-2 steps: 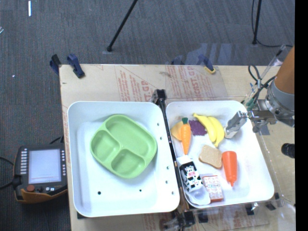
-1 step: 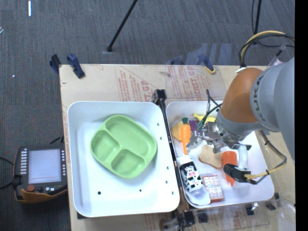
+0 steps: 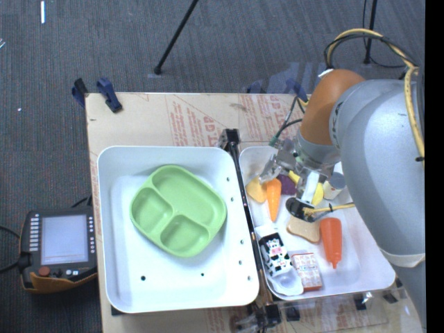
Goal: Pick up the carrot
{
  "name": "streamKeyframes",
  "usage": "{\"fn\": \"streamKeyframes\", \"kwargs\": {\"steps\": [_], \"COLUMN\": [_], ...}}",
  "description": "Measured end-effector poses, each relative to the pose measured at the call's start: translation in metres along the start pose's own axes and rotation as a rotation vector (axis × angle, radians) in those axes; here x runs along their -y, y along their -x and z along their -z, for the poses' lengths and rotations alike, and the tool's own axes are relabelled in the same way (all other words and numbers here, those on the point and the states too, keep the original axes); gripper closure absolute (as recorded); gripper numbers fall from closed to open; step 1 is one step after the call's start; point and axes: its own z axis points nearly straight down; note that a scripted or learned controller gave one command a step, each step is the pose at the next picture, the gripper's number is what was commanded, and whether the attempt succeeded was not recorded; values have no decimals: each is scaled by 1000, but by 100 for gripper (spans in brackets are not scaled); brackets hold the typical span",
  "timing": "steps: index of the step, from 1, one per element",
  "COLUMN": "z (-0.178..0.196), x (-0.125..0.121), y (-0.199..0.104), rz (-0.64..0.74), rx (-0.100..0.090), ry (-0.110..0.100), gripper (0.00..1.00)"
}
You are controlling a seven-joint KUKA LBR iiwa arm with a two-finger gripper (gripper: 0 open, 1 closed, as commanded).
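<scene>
The carrot [image 3: 273, 200] is a small orange cone lying in the right bin [image 3: 371, 266], close to the bin's left wall, with its thick end pointing toward the back. My gripper [image 3: 278, 166] hangs just above and behind that thick end, coming down from the grey wrist with the orange band. The wrist hides part of the gripper. I cannot make out whether it touches the carrot.
A yellow wedge [image 3: 256, 190] lies left of the carrot. To its right are a banana [image 3: 313, 189], a bread slice [image 3: 304, 229] and an orange bottle [image 3: 331, 241]. A cow-print carton [image 3: 275, 252] and a pink box [image 3: 306, 270] lie nearer the front. The left bin [image 3: 118, 283] holds a green divided plate [image 3: 178, 210].
</scene>
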Motion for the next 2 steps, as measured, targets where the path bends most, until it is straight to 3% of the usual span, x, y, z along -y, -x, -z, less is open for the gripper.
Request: {"fn": "streamKeyframes", "kwargs": {"steps": [1,2], "z": [10,100], "x": [1,47], "y": [-1,-45], "rz": [6,-200], "rx": [3,-5], "ry": [-3,5], "gripper": [100,100]}}
